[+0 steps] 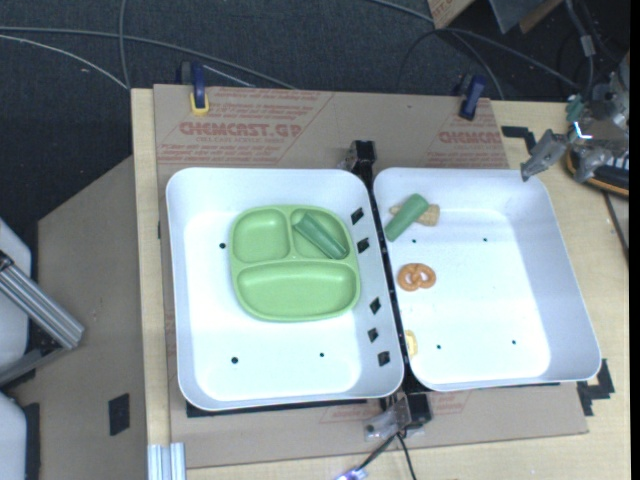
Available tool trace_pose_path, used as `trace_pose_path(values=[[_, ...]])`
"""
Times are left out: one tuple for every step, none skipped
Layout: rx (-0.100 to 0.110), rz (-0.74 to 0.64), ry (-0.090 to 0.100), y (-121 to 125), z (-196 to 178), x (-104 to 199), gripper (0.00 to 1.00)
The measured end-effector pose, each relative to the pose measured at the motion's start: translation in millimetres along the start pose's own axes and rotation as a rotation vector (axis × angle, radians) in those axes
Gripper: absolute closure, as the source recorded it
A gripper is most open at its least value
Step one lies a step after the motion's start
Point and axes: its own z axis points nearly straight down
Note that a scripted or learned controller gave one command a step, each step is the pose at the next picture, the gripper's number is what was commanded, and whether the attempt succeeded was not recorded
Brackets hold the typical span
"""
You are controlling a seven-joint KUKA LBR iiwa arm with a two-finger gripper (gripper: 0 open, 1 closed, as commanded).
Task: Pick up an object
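Two white bins (200,368) rest on a bench (300,118) sheet printed "CHEMCAST GP" in red, while the gripper (545,153) hovers at the right, grip state unclear.

1. "CHEMCAST GP" in faded red capitals stands on the brown paper-covered flat board (300,118) under the bins, upper left of centre.
2. The same red print, partly legible as "CHEMCAST", repeats on that board at upper right, beside the blue clamp (471,96).

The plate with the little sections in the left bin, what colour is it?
Light green. The divided plate shows clearly in the camera view, against the white left bin.
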Motion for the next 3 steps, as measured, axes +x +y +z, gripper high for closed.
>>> trace_pose_path(values=[[-0.014,-0.004,-0.003,2.3,-9.2,1.1,0.0],[-0.009,-0.004,-0.002,-1.3,39.8,10.3,0.0],[-0.009,-0.003,-0.002,-6.3,83.8,7.5,0.0]])
